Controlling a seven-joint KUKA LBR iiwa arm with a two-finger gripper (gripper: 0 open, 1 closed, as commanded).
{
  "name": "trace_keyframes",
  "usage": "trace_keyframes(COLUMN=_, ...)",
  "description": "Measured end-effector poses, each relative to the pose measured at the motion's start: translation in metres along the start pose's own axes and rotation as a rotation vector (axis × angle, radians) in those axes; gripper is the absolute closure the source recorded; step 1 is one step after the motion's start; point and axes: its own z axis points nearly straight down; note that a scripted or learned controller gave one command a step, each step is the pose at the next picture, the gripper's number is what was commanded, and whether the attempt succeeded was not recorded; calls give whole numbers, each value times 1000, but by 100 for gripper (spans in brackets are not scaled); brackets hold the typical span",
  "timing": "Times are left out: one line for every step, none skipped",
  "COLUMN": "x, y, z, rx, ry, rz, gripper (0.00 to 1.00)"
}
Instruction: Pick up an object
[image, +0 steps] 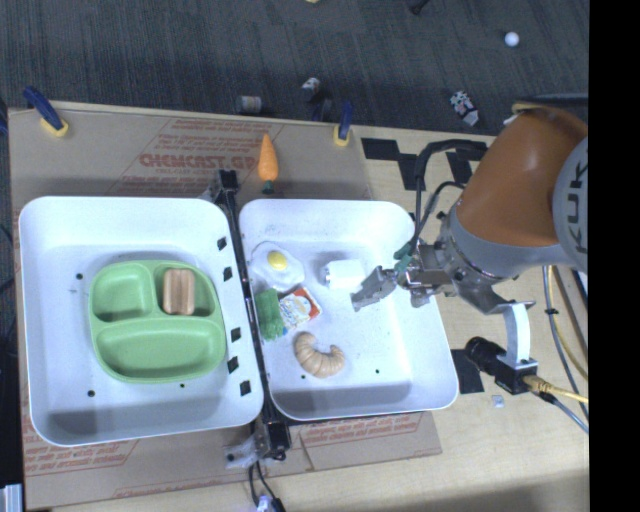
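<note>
Croissant (318, 357) sits lowest in the right bin (425, 385), nearest the camera, lying flat on the bin floor. Gripper (368, 290) hovers over the same bin, reaching in from 3 o'clock, tip pointing toward 9; can't tell if the fingers are apart or together, nothing visibly between them. Croissant is at roughly 7 o'clock from the gripper, near but apart.

Other items in the right bin:
- white cup (342, 272) at 10 o'clock from the gripper, just beside the tip, can't tell if touching
- orange-white packet (297, 307) at 8 o'clock from the gripper, between cup and croissant
- green piece (268, 312) touching the packet's 9 o'clock side, against the divider
- fried egg (276, 264) at 12 o'clock from the green piece, near the bin's left wall

Left bin (50, 400) holds a green tray (150, 350) with three compartments; a tan bread piece (180, 291) stands in the upper-right compartment.

Carrot (267, 158) lies outside the bins on the cardboard (120, 150), at 12 o'clock from the seam between them.

Arm (515, 190) with orange band covers the bench at 3 o'clock
</note>
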Motion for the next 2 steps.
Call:
trace_keyframes(x=-62, y=-6, z=48, rx=-1, ry=-2, rz=0, gripper=0)
trace_keyframes(x=-70, y=5, z=149, rx=1, ry=1, rz=-2, gripper=0)
